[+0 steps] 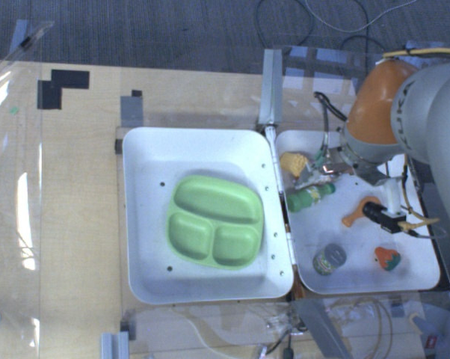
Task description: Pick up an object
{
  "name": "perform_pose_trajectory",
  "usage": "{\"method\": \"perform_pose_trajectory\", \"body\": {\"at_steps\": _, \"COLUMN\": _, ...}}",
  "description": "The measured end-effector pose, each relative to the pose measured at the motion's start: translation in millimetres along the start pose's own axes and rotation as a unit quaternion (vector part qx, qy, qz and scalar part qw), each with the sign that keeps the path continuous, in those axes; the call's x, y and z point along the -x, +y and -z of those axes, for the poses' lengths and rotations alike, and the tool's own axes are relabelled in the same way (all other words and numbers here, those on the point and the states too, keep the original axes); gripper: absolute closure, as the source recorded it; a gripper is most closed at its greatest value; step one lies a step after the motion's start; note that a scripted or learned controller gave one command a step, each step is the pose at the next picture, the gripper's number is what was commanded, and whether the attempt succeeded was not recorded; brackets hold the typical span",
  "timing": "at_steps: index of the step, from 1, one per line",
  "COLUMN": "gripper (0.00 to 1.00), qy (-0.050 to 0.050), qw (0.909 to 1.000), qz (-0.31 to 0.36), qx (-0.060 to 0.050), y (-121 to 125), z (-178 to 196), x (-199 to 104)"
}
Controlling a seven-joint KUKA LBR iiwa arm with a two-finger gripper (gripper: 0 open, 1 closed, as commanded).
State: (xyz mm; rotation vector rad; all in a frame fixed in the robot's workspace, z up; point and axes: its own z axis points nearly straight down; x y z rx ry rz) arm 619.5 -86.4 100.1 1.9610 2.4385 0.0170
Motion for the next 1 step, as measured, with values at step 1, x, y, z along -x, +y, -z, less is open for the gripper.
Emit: {"method": "perform_pose_trajectory", "body": {"at_steps": 1, "gripper": 1.0, "qy": 0.0, "qw": 0.9996, "qz": 0.028, "qx": -0.002, "y": 15.5, "z": 117.3, "x": -25.7}}
